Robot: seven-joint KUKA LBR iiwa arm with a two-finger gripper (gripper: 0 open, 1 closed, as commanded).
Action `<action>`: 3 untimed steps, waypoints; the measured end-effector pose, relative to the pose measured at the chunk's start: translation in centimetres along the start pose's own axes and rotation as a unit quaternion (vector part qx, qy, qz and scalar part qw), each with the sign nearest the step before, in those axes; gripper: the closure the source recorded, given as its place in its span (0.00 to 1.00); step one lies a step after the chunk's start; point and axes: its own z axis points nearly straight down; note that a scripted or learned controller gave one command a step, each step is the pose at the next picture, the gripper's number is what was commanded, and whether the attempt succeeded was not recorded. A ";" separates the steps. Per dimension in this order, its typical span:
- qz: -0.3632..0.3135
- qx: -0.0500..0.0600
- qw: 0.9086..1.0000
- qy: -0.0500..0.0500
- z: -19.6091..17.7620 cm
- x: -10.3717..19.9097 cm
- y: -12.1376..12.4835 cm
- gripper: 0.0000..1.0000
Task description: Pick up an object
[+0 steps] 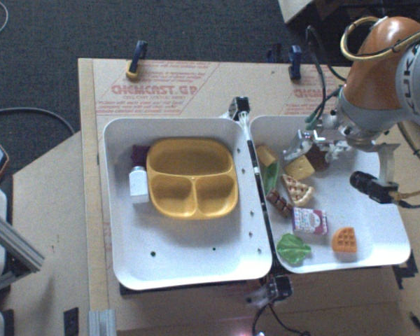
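Observation:
My gripper (305,145) hangs over the back part of the right bin (386,224), at the end of the grey and orange arm (381,61). Just below it in the view lies a yellow cheese block (300,167), with a dark brown piece (319,159) beside it. Nothing shows as held. Further forward in this bin lie a waffle wedge (297,188), a pink carton (309,220), an orange waffle (344,241), a green leaf (292,248), a brown chocolate bar (279,203), a green pod (270,177) and a small yellow piece (266,155).
The left bin (119,208) holds a yellow divided plate (192,177), a white bottle (138,183) and a dark purple item (140,152). A black cylinder on the arm (367,185) sticks out over the right bin's right side. Clamps (135,59) stand at the bench's back edge.

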 end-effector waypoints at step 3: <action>0.001 -0.005 1.000 -0.001 8.6 -0.7 0.4 1.00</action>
